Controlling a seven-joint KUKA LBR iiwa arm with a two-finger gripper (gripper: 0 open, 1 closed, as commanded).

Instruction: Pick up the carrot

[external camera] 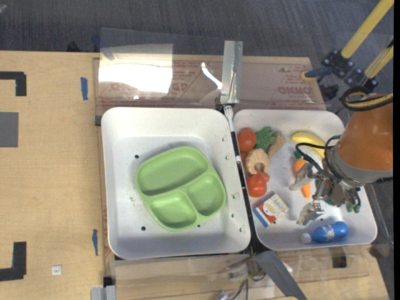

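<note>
The carrot (pixel 300 165) is a small orange piece in the right bin (pixel 362 230), just below the yellow banana (pixel 307 139). Part of it is hidden under the gripper. My gripper (pixel 305 196) hangs low over the middle of the right bin, reaching in from the right under the orange-banded wrist (pixel 370 144). It is open, one grey finger (pixel 300 179) beside the carrot and the other nearer the front. An orange bit of the carrot shows between them. I cannot tell whether the fingers touch it.
The right bin also holds a red tomato (pixel 245 139), broccoli (pixel 267 135), a bagel-like ring (pixel 257 160), a second red fruit (pixel 257 184), a small carton (pixel 272 208) and a blue bottle (pixel 325 232). In the left bin (pixel 119 142) lies a green divided plate (pixel 180 187).
</note>
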